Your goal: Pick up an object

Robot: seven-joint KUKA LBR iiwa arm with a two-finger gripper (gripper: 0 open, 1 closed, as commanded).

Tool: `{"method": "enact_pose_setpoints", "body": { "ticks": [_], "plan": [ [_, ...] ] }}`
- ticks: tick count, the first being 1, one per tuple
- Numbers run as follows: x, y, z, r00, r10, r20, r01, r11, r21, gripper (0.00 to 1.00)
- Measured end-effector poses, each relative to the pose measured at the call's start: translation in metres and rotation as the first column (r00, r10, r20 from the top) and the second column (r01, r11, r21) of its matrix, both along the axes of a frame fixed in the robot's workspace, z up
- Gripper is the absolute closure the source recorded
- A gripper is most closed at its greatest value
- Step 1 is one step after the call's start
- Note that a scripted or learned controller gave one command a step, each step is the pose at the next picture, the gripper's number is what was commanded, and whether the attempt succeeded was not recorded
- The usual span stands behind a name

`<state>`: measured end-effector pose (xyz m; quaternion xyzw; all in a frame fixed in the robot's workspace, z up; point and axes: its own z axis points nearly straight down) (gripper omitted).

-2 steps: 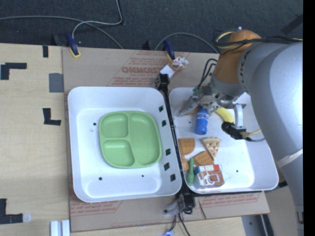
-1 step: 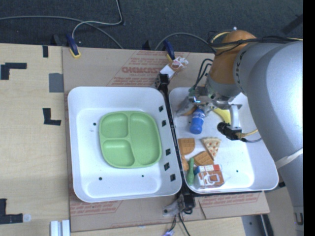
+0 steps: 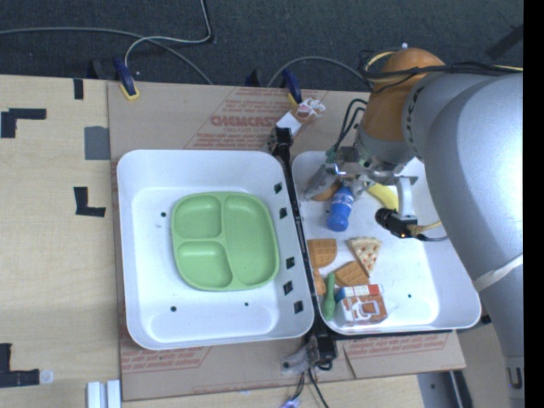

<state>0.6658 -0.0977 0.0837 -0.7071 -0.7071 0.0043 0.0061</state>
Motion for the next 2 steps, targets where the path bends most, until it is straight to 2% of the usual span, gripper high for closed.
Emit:
{"method": "enact_pose_setpoints", "body": {
  "ticks": [1, 2],
  "plan": [
    [-0.0054, -0.0013, 0.0011, 1.0, 0.002, 0.014, -0.002, 1.0, -0.003, 0.0],
    [-0.0001, 0.0013, 0.0002, 1.0, -0.002, 0.001, 0.002, 1.0, -0.003, 0.0]
  ]
}}
